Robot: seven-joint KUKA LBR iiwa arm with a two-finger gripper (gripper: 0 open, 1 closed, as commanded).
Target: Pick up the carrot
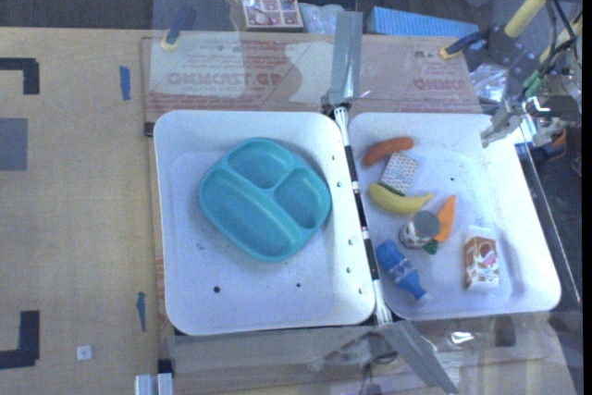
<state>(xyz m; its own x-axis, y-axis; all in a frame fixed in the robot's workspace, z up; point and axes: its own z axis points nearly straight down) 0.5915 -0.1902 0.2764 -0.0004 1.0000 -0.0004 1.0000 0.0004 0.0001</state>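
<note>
The carrot, a small tapered orange piece, lies in the right bin just right of centre, its lower end against a grey can. My gripper hangs over the bin's far right corner, well up and to the right of the carrot and apart from it. Nothing shows between its tips.
In the right bin also lie an orange-red sausage, a checkered packet, a banana, a blue bottle and a small juice carton. A teal divided plate sits in the left bin.
</note>
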